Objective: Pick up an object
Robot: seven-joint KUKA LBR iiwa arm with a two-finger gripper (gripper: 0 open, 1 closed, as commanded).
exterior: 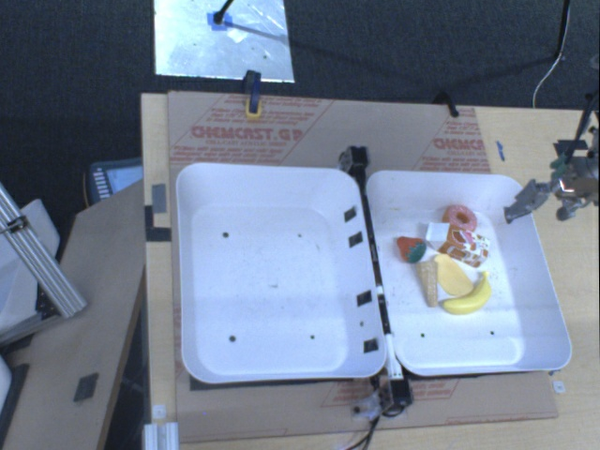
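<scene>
Single fixed camera sitting high above tabletop [281, 120], looking down at slant. Taking in both white bins side by side: left bin [197, 345], right bin [544, 345]. Standing well back, catching dark floor beyond far edge.

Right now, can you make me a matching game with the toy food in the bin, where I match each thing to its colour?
Things:
1. banana
2. donut
3. strawberry
4. bin on the left

Colours:
A. white
B. red
C. yellow
D. pink

Right pairs: 1-C, 2-D, 3-B, 4-A
</scene>
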